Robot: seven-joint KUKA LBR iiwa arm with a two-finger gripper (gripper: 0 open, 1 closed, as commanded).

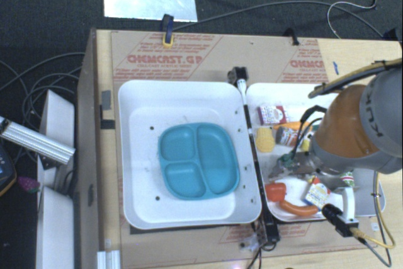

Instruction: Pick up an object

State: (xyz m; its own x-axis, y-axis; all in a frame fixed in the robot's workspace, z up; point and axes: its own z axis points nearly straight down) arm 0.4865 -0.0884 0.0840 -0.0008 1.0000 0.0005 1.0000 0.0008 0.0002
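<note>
Blue plastic 3-compartment tray (199, 159) sits in the left white bin (135, 104); gripper (291, 162) grip unclear, above carpet-ringed bench (208, 53).

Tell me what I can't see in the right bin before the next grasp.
- Gripper: hidden under the arm in the camera view.
- Right bin: the arm covers its right half.
- Small carton: label too small to read.
- Packet: partly under the arm.
</note>
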